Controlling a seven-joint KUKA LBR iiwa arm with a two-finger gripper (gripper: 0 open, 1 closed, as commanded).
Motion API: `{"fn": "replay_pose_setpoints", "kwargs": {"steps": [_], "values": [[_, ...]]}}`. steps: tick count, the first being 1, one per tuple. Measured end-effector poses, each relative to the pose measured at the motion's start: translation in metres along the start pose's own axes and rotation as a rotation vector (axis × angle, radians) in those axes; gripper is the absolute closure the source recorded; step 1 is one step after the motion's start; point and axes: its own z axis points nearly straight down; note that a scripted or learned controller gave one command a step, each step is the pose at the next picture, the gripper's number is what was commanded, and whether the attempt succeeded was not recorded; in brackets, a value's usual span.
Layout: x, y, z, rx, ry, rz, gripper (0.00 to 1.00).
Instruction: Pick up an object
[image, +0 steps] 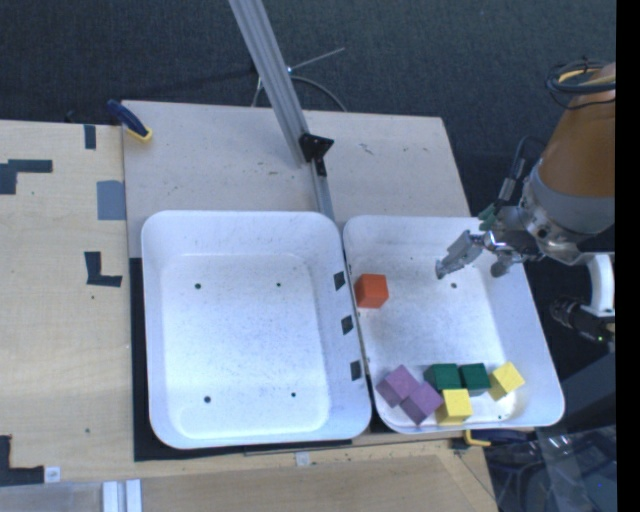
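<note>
My gripper hangs over the far right part of the right bin, its fingers open with nothing between them. An orange block lies alone near that bin's left wall, well to the left of the gripper. Along the near edge sits a cluster: two purple blocks, two green blocks, a yellow block and a second yellow block. The cluster lies below the gripper and apart from it.
The left bin stands beside the right one, their walls touching in the middle. A slanted metal rail runs down to the bins' far edge. A blue and yellow tool lies at the far left of the bench.
</note>
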Motion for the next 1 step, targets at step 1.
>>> {"fn": "replay_pose_setpoints", "kwargs": {"steps": [1], "values": [[0.0126,-0.0221,-0.0127,0.006,0.003,-0.002,0.00]]}}
